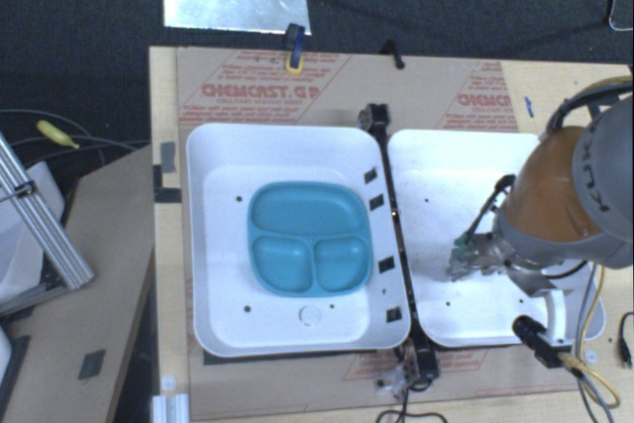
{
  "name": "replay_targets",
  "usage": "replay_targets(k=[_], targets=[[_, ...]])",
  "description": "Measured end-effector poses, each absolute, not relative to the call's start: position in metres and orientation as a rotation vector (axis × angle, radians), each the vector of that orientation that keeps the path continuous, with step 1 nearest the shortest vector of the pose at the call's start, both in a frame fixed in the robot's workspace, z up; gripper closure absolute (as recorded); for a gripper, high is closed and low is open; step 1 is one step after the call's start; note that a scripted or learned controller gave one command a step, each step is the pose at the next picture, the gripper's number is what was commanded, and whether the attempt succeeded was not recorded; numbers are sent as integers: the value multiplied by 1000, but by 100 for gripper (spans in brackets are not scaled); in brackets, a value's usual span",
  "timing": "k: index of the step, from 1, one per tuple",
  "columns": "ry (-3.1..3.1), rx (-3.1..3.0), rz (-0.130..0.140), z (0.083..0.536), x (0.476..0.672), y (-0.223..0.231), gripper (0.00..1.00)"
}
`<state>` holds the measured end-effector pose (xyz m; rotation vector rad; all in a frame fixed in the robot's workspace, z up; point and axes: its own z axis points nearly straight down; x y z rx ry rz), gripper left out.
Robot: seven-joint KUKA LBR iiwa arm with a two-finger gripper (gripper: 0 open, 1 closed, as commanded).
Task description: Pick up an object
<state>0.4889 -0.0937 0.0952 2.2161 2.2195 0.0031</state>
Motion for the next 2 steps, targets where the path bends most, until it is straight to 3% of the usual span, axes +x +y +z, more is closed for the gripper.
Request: replay_targets(k=[1, 2], targets=[[2230, 2206, 11, 189, 488, 5, 100], [2233, 2207, 11, 240, 487, 70, 100]])
